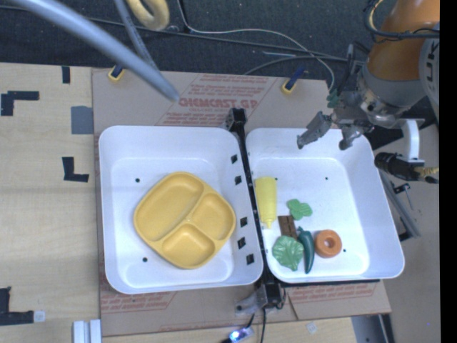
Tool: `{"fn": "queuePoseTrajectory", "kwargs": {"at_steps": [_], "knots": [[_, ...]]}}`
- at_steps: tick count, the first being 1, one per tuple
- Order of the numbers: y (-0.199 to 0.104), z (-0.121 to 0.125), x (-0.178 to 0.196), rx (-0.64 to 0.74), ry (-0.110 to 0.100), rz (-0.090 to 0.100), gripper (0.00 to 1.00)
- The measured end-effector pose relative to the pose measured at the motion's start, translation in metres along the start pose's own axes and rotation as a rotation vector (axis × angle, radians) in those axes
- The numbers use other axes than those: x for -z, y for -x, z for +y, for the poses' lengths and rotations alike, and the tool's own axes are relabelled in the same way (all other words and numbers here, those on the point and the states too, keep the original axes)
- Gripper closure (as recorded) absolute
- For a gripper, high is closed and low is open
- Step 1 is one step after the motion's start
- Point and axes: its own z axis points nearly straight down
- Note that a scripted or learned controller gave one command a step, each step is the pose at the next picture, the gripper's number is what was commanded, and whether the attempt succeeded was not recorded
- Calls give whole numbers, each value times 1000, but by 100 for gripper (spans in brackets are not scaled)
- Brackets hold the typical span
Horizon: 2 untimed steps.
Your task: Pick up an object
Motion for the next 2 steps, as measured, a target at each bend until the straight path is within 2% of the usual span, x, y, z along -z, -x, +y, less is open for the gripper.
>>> {"fn": "queuePoseTrajectory", "kwargs": {"at_steps": [1, 2], "knots": [[0, 2, 7, 3, 13, -2, 0], [-3, 0, -58, 2, 6, -2, 0]]}}
